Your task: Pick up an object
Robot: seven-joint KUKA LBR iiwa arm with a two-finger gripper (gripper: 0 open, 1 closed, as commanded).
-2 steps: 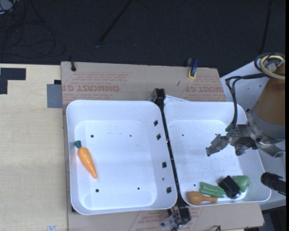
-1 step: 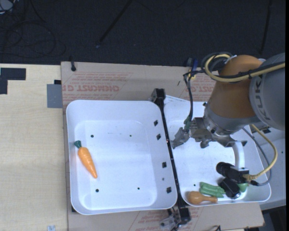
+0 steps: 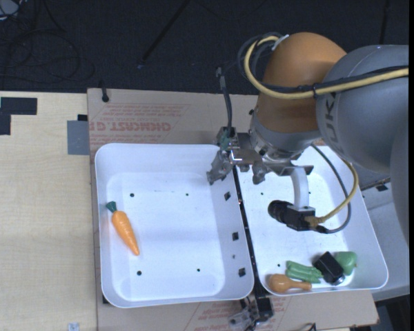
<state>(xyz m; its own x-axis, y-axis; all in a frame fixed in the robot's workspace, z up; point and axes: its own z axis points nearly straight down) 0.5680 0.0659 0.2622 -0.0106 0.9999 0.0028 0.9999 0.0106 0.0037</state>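
The claw (image 3: 236, 165) hangs over the divide where the two white bins meet, close to their far rims, and from this slanted view I cannot tell how wide it stands, because the wrist hides most of it; nothing is seen caught in it. The task leaves the choice of object free. In the left bin (image 3: 159, 292) a toy carrot (image 3: 125, 232) lies alone near the left wall, its green top toward the far side and its tip toward the near side, so its long axis runs almost along that wall with a small slant. From the claw it lies toward the left and near side, well apart, across most of the bin floor. In the right bin (image 3: 372, 254) a small heap sits in the near right corner: a green vegetable (image 3: 303, 272), a black object (image 3: 329, 267) that touches a green piece (image 3: 346, 259), and an orange-brown pear-shaped item (image 3: 287, 283). This heap lies toward the near right from the claw. I judge the carrot the easier target, since it is free on all sides; the claw should close across its short width, so at a right angle to its long axis.
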